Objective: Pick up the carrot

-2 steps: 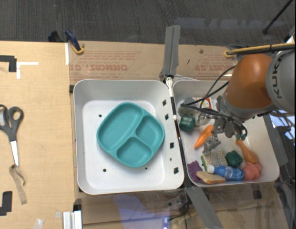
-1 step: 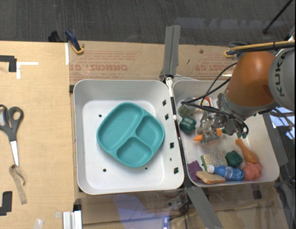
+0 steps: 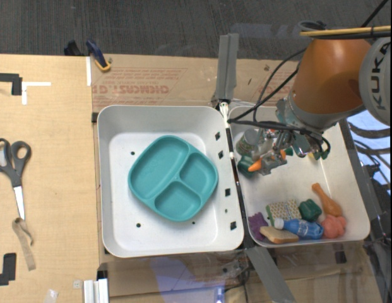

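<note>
The carrot (image 3: 254, 165) is orange with a green leafy end pointing left, and it lies at the upper left of the right bin (image 3: 353, 169), close to the divider. My gripper (image 3: 270, 157) reaches down from the grey and orange arm (image 3: 331, 74) and sits right over it. Orange shows on both sides of the fingers, so the carrot is pinched between them. The gripper body hides the carrot's middle.
A teal divided plate (image 3: 173, 178) lies in the left bin (image 3: 113, 137). Along the right bin's front are an orange elongated toy (image 3: 325, 197), a green block (image 3: 309, 208), a pink lump (image 3: 334, 226), a blue bottle (image 3: 303, 228), a bread piece (image 3: 278, 234) and a checkered sponge (image 3: 284, 208). Scissors (image 3: 12, 163) rest on the bench at far left.
</note>
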Controlling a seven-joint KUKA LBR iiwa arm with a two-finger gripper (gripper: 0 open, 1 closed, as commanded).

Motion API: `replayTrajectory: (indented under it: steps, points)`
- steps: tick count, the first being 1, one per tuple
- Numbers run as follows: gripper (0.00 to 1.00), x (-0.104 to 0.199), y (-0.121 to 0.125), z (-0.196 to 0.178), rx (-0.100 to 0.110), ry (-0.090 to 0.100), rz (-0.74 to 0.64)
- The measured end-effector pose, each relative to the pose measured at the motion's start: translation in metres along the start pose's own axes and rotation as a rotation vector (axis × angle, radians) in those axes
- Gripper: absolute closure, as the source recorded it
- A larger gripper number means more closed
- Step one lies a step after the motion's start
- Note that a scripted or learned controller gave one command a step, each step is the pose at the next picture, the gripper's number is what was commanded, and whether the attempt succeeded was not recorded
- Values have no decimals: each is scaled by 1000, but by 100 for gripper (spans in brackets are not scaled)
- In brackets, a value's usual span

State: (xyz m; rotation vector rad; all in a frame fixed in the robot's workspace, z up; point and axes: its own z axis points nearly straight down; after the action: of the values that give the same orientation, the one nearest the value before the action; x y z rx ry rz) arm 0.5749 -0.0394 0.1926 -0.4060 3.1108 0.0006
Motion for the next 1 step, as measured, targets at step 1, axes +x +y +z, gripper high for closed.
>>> replayTrajectory:
  steps: [1]
  points:
    - [100, -51, 111, 1, -1, 1, -218]
